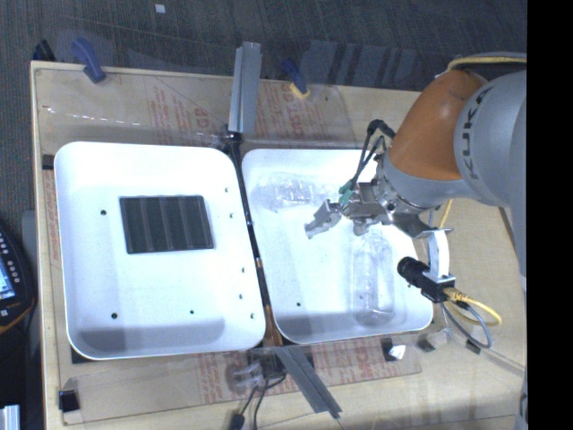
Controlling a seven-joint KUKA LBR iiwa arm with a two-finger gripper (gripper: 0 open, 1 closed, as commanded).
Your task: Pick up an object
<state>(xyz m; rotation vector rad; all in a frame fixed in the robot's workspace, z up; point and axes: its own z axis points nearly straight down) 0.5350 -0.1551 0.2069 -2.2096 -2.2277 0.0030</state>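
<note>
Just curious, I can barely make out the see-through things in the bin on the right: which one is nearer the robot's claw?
The clear plastic bottle, lying lengthwise just below the gripper. The crumpled clear wrapper sits farther off, toward the bin's upper left.

Floor: dark grey carpet [179, 7] with a fine weave runs across the top and down the left side; a small pale scrap [160, 9] lies on it.
Worktop: pale wooden board [134, 106] with faint red printed lettering, seen at a slant.
Clamps: two blue clamps, one [89, 61] at the far left corner, one [293, 74] near the middle of the far edge.
Rail: a grey metal bar [243, 88] stands up from the far edge of the worktop.
Left edge: part of a dark device [11, 276] with an orange rim and a lit screen.
Light: even, bright, soft shadows.
</note>
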